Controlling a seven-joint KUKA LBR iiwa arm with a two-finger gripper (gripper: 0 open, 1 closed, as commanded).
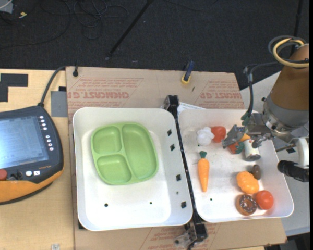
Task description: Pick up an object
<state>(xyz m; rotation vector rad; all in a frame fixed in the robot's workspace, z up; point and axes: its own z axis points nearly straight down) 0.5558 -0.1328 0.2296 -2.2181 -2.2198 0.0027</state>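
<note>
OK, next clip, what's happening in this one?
A robot arm reaches in from the right, its pincer low over the right bin, near its far side. That bin holds toy food: a carrot, a white piece, a red piece, an orange piece, a doughnut and a tomato. Nothing is visibly lifted. The left bin holds a green tray.

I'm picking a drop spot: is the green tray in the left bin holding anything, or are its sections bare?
Bare. The green tray lies flat in the left bin, and all three sections show plain green.
</note>
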